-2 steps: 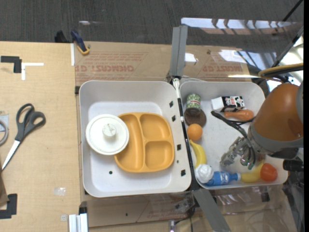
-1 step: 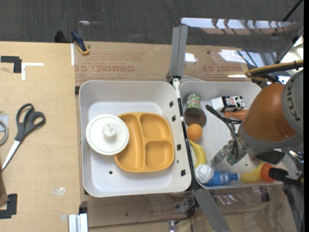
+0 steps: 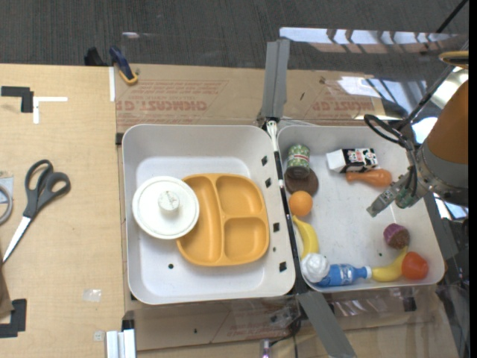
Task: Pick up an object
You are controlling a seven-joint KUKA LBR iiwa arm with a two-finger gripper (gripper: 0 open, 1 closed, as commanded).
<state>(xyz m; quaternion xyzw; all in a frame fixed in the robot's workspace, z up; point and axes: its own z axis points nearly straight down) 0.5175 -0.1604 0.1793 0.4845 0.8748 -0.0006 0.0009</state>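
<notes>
My gripper (image 3: 378, 205) hangs over the right part of the right bin (image 3: 350, 222), above bare bin floor. A purple round fruit (image 3: 396, 236) lies just below and right of it, and an orange carrot (image 3: 367, 176) just above and left. Further objects lie in this bin: a black-and-white carton (image 3: 354, 157), a green-topped jar (image 3: 298, 157) by a brown round thing (image 3: 301, 182), an orange (image 3: 300, 202), a banana (image 3: 306, 234), a blue bottle (image 3: 339, 275) with a white cap, a yellow piece (image 3: 387, 272) and a red tomato (image 3: 414, 265). I see nothing held in the gripper.
The left bin (image 3: 141, 274) holds a yellow divided plate (image 3: 227, 230) and a round white lid (image 3: 165, 206). Scissors (image 3: 33, 196) lie on the wooden bench at the far left. The arm's grey and orange body (image 3: 451, 140) stands over the right bin's right wall.
</notes>
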